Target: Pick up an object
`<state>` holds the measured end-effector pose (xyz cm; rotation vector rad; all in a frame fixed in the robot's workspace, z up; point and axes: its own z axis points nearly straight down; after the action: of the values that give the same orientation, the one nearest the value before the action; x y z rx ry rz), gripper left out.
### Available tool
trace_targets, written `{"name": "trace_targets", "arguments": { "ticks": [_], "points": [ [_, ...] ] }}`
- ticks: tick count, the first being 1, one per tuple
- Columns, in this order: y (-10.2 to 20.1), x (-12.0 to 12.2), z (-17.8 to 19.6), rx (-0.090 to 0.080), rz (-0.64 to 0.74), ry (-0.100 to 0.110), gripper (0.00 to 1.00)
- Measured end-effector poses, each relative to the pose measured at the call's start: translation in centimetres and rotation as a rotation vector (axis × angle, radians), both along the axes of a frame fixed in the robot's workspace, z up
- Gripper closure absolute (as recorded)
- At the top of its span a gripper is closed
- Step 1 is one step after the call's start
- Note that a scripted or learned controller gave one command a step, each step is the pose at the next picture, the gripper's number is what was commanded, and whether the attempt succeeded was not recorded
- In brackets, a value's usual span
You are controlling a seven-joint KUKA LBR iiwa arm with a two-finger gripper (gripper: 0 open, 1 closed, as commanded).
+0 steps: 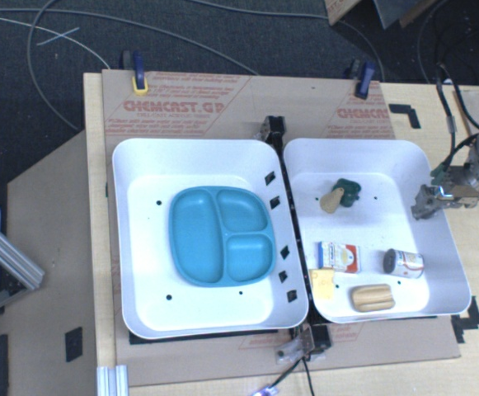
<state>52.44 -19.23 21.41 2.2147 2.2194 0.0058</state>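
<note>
While the gripper (424, 205) hovers at the right bin's (449, 258) rim, jaw state unreadable, it must next descend onto an object, perhaps the small can (402, 262).

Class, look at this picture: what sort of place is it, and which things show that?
Probably a robotics lab bench: two white bins clamped onto a board, loose cables on the floor, and a gripper at the right bin's edge.

Both bins (132, 221) are plain white. The divided plate (221, 236) is light blue. The small box (339, 257) is white with red, the bread-like block (372, 297) tan, the brush (340, 195) dark green with a tan handle. The tabletop (99, 155) is pale beige with red lettering.
</note>
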Motion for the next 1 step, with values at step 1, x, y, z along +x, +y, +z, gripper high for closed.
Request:
{"name": "trace_targets", "arguments": {
  "ticks": [1],
  "points": [
    [-0.72,-0.28,4.75,-0.001,-0.001,0.000,1.00]
  ]
}}
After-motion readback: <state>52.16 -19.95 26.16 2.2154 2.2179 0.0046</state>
